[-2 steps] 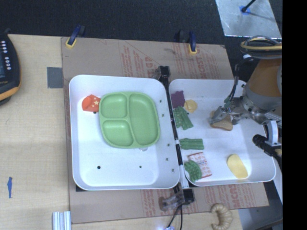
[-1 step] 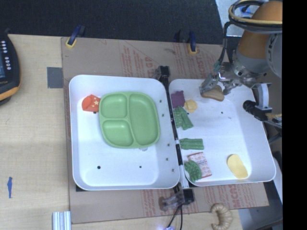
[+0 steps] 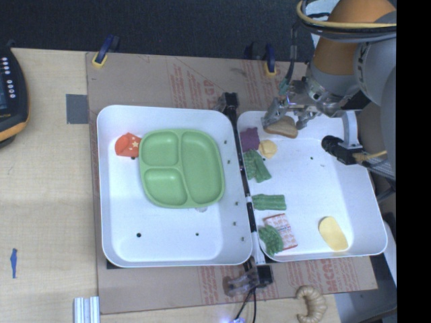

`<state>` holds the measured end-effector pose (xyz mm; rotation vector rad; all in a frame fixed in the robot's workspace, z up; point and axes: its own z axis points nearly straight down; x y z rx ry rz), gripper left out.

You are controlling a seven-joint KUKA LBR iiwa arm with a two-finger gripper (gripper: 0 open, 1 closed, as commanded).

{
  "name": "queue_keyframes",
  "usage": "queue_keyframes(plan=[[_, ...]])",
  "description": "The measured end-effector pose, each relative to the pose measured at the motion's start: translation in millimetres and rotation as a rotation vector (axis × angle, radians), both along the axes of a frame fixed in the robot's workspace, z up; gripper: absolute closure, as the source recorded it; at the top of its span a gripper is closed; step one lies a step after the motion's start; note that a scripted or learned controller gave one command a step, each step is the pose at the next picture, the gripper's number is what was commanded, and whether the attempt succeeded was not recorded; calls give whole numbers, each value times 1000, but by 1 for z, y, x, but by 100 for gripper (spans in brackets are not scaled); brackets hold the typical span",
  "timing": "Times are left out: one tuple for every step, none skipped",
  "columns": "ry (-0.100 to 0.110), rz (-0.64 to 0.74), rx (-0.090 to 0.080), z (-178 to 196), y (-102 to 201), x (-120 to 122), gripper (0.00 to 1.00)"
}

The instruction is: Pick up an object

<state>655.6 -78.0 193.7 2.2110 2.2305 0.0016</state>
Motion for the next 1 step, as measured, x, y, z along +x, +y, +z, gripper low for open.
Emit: queue_keyframes(plan=[[8, 1, 1, -2, 56, -29, 100]])
